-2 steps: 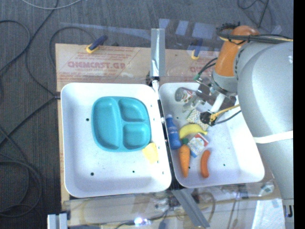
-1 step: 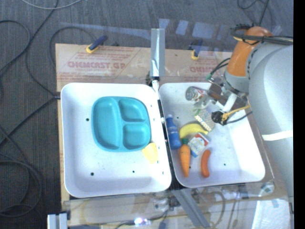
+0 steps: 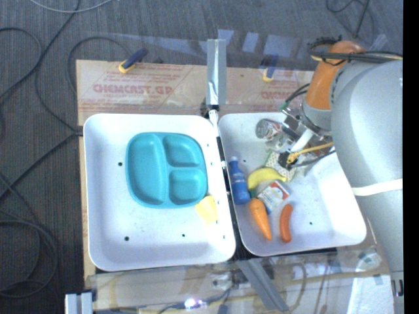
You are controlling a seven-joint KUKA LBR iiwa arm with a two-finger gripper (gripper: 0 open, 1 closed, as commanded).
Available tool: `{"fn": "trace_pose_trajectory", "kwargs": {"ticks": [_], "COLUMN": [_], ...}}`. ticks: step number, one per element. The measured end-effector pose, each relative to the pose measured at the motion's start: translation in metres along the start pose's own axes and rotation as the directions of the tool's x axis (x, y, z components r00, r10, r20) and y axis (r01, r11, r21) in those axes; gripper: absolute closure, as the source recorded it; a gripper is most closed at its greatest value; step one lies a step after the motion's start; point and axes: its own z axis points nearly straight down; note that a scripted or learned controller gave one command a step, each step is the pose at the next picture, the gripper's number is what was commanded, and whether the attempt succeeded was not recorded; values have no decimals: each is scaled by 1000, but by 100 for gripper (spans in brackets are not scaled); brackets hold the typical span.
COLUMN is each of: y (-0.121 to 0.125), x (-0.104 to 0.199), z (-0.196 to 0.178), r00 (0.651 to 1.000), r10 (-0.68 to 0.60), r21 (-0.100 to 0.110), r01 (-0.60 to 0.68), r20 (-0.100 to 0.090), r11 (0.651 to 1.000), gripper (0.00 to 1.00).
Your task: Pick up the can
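table [image 3: 131, 90]: brown board, two white bins, on grey carpet with loose cables
arm [image 3: 366, 129]: grey, enters from 3 o'clock over the right bin [image 3: 327, 227]
hand [image 3: 286, 146]: low near the can, grip state cannot tell
can [image 3: 267, 129]: shiny metal, on its side, right bin's 11 o'clock corner
left bin [image 3: 105, 241]: smooth blue divided tray [image 3: 166, 169]
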Motion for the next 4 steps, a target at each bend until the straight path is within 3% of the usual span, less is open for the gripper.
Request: {"fn": "trace_pose_trajectory", "kwargs": {"ticks": [1, 2, 3, 4], "y": [-1, -59, 3, 15], "x": [-4, -13, -46, -9], "z": [-5, 1, -33, -4], "r00": [997, 949, 953, 932], "r10": [77, 306, 296, 358], "r21": [-2, -51, -43, -49], "r01": [-77, -310, -299, -361], "r20": [-13, -77, -67, -64], "r11": [997, 949, 953, 931], "gripper": [0, 0, 0, 0]}}
